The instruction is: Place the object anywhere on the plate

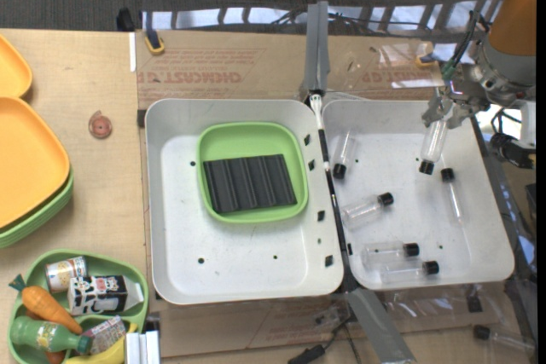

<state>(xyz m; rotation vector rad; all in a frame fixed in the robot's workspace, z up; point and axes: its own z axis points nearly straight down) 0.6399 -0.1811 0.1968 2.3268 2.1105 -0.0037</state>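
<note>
A green plate [210, 142] sits in the left bin [171, 209] with a dark ribbed slab [252, 183] lying on it. Over the back right of the right bin [478, 209], my gripper [441, 117] is shut on the upper end of a clear tube [432, 145]. The tube hangs almost upright with its black cap [426, 168] at the bottom. Several more clear black-capped tubes lie on that bin's floor, among them one [343, 156] by the left wall and one [368, 206] near the middle.
A metal divider [317, 55] runs between the two bins at the back. Orange plates [26, 158] and a green bowl of toy food [72, 303] rest on the wooden table to the left. Cardboard [222, 72] lines the bench behind the bins.
</note>
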